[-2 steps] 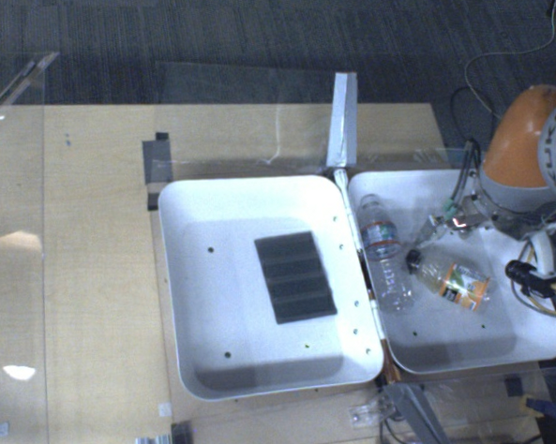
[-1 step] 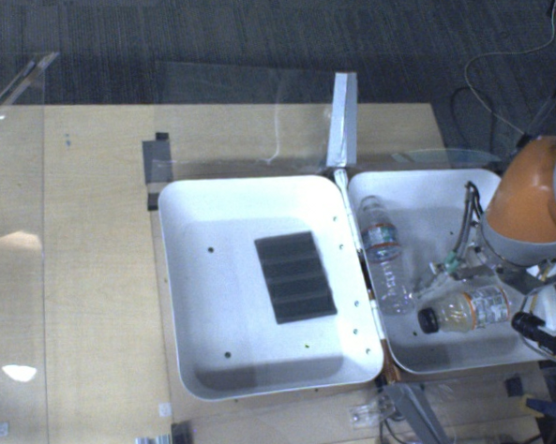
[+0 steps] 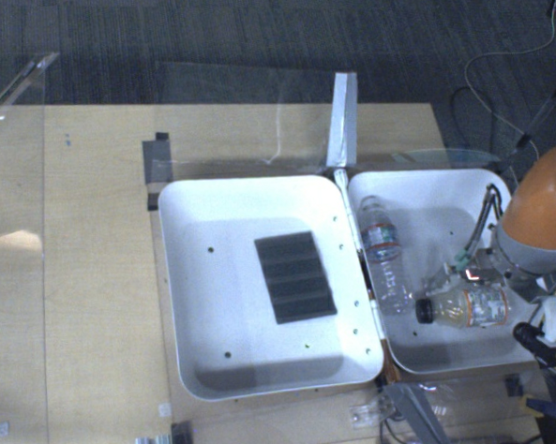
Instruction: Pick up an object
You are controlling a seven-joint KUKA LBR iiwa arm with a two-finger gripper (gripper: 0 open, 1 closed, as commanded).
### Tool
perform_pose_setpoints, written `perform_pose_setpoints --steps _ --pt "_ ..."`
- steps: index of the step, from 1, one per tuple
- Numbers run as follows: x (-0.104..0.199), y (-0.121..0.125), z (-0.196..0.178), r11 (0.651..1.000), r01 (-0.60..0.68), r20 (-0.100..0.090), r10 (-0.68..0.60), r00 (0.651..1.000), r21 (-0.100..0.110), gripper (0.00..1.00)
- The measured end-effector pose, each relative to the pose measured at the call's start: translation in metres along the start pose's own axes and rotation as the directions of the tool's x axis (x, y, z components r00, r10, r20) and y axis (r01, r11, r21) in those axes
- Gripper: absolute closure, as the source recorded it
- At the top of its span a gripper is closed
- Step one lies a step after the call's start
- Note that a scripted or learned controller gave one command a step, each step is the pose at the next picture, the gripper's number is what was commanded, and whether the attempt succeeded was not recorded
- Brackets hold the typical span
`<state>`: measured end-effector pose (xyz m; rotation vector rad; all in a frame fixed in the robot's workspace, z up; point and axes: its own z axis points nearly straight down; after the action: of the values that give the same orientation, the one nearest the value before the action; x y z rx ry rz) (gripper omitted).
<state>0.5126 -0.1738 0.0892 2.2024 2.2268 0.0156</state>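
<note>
A black ridged rectangular pad lies flat in the middle of the left bin. In the right bin, a clear plastic water bottle lies along the left wall. A small clear bottle with a black cap lies on its side near the bin's front. My gripper hangs just above and behind this small bottle, close to it or touching it. The grey wrist with its orange band reaches in from the right and hides the bin's right side.
A metal post stands behind the seam between the two bins. Cables trail at the back right. Clamps and hardware sit below the right bin's front edge. Bare wooden bench spreads to the left.
</note>
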Motion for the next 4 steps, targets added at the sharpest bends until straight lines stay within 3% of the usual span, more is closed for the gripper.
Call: perform_pose_setpoints --steps 1,2,3,4 --pt "0.0 0.003 -0.012 1.0 0.001 0.001 -0.001 1.0 -0.008 1.0" --pt "0.0 0.003 -0.012 1.0 0.001 0.001 -0.001 1.0 -0.008 0.0" --pt "-0.007 -0.001 0.0 0.995 0.101 0.001 -0.101 0.995 0.0 0.0" --pt "-0.006 0.002 -0.012 0.995 0.102 0.002 -0.102 0.995 -0.007 1.0"
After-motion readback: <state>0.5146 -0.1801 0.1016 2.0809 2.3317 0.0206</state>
